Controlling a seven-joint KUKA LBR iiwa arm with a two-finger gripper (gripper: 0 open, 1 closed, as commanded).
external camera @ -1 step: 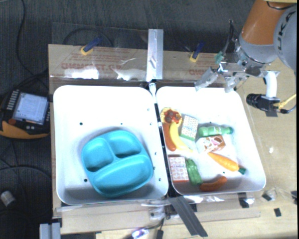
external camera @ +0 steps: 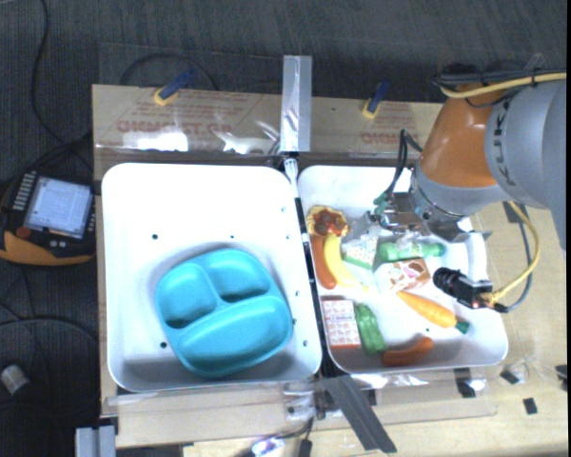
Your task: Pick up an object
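My gripper (external camera: 400, 225) is down in the right bin (external camera: 490, 346), over the toy food. I cannot tell its grip.

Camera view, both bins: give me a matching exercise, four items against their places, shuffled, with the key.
Items:
1. blue plastic divided plate
2. yellow toy banana
3. orange toy carrot
4. brown toy sausage

Places:
A. right bin, along its left wall
B. right bin, near its front edge
C. left bin
D. right bin, right part, beside the red and white carton

Pairs: 1-C, 2-A, 3-D, 4-B
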